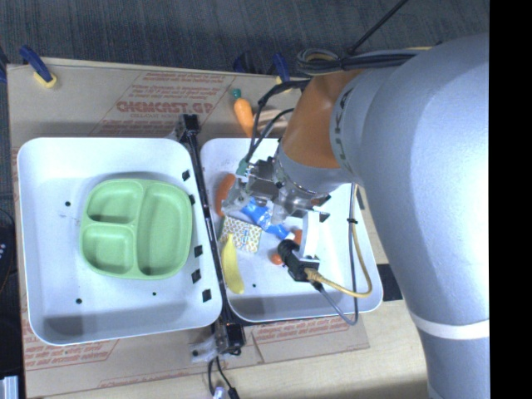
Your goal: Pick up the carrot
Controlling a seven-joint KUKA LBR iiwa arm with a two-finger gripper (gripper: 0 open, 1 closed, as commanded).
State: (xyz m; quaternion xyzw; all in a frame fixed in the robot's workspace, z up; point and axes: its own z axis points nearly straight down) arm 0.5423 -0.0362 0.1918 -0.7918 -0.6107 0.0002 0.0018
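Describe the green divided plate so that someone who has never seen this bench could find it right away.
Find the two white bins side by side and take the left bin, away from the arm. The green divided plate lies flat in its middle. It is pale green with three compartments, while the small things, such as the yellow banana, lie in the right bin.

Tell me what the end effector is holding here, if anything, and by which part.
Cannot be told: the end effector is down in the right bin among the clutter, its tip hidden by the wrist.

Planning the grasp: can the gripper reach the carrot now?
Probably yes: the carrot lies uncovered beside the gripper in the right bin, though the bin's left wall close by may crowd the approach.
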